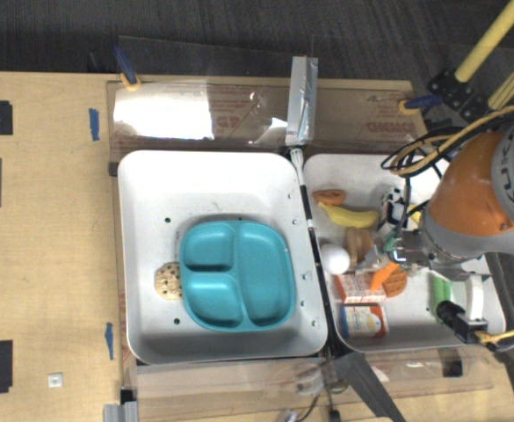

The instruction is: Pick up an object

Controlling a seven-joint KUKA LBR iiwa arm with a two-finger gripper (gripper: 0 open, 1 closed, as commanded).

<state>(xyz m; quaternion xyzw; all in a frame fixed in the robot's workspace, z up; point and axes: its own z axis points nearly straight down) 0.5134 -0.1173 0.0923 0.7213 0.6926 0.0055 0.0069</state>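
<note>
A cardboard-brown bench (37, 262) lies under me, bearing two shallow white bins side by side, with a strip of clear sheeting standing along their far edge. I reach in from the right, my grey arm with its orange band (469, 192) leaning over the right bin (406, 332), and my gripper (395, 251) hangs low among the clutter there. Whether my jaws stand apart or together I cannot tell; cables and my own wrist hide them. Just below my gripper, touching or nearly so, lies an orange piece (388, 280), perhaps a carrot. Beyond my gripper, toward the bin's far wall, rests a yellow banana (346, 214) with a small orange-brown item (329, 196) just past it. To the side away from my arm sits a white egg (334, 258), and beside it a brownish lump (359, 243). Nearer the front wall a can with a red and white label (362, 310) lies on its side. On my arm's side lies a green object (439, 290). Well apart, in the left bin (151, 183), a teal divided tray (237, 272) sits with a speckled cookie (168, 280) touching its outer edge.
</note>
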